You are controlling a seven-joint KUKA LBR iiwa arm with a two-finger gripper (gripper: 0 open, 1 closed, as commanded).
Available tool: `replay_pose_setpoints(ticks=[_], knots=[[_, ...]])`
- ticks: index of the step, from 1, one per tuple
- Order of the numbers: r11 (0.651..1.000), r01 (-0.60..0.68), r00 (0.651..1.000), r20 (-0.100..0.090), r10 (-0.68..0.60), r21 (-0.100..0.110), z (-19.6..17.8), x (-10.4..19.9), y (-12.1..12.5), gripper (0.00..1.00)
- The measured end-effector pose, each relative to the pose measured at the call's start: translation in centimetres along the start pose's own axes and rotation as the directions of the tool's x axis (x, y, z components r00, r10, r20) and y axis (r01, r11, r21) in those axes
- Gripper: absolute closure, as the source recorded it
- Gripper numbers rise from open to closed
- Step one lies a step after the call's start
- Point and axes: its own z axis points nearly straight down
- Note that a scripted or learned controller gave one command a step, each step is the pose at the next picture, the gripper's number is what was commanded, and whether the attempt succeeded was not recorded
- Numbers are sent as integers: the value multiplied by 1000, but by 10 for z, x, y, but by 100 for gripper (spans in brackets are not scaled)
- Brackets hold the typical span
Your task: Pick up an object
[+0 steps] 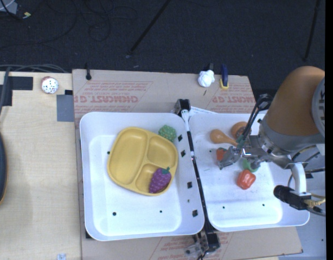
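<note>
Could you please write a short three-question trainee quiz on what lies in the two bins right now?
1. True or false: the purple grapes lie in a compartment of the yellow plate.
2. Which bin holds the red pepper? A) left bin B) right bin
3. Fill in: the green item sits at the plate's far ____ corner.

Key: 1 true. 2 B; the pepper lies just nearer the camera than the gripper. 3 right.
</note>
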Motion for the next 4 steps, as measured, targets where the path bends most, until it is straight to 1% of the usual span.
replay_pose_setpoints(ticks=[1, 2, 3, 4], knots=[[1000, -3, 1000, -1, 3, 2, -10, -1, 0, 100], [1000, 1, 1000, -2, -1, 1, -45, 25, -40, 100], [1000, 4, 1000, -2, -4, 6, -11, 84, -32, 100], [1000, 3, 1000, -2, -3, -12, -135, 106, -48, 100]])
